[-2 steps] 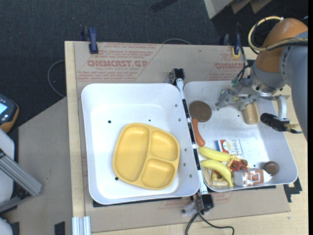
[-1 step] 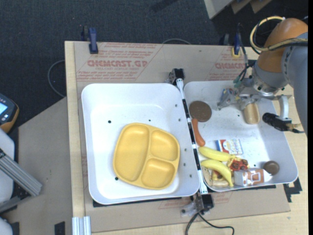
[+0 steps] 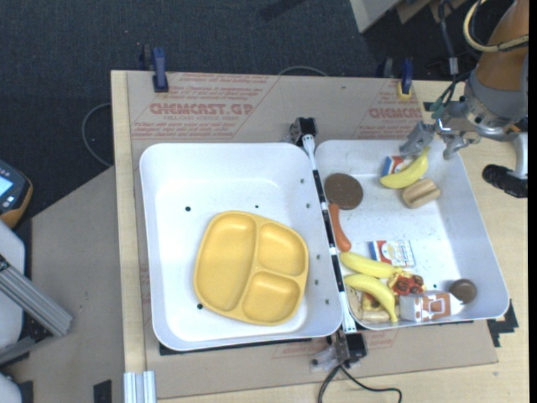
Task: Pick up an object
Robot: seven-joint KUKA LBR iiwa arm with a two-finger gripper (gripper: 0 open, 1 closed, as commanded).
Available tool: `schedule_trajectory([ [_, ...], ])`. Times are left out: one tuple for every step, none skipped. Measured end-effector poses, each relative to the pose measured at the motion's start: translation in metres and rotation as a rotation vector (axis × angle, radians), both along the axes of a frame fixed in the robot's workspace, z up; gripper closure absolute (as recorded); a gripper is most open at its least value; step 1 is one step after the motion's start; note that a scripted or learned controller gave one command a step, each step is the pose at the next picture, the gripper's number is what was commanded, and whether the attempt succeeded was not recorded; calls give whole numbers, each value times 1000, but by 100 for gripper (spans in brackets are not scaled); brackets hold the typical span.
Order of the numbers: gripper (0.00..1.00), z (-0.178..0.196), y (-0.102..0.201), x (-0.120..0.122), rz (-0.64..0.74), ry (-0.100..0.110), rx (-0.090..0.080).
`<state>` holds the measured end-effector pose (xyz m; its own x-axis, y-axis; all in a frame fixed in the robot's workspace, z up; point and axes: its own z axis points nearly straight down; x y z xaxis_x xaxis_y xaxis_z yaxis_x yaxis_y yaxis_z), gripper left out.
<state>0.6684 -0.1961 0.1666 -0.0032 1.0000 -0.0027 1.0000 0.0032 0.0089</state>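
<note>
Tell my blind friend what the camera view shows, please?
A robot gripper hovers by a banana at the far end of the right bin, which holds toy food. The left bin holds a yellow divided tray.

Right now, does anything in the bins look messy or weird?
Nothing looks broken or spilled. The yellow tray lies flat in the left bin. The right bin is a jumble: bananas and small packets heap in its near corner, and another banana lies under the tool.

A sectioned tray (image 3: 250,266) lies in the left bin (image 3: 168,175); bananas (image 3: 369,264) and a sausage (image 3: 339,227) lie in the right bin (image 3: 470,242).
</note>
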Motion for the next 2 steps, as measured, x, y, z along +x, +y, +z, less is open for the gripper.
schedule_trajectory([
  [0, -85, 44, -5, -3, 25, 1],
  [100, -72, 43, -3, -3, 18, 1],
])
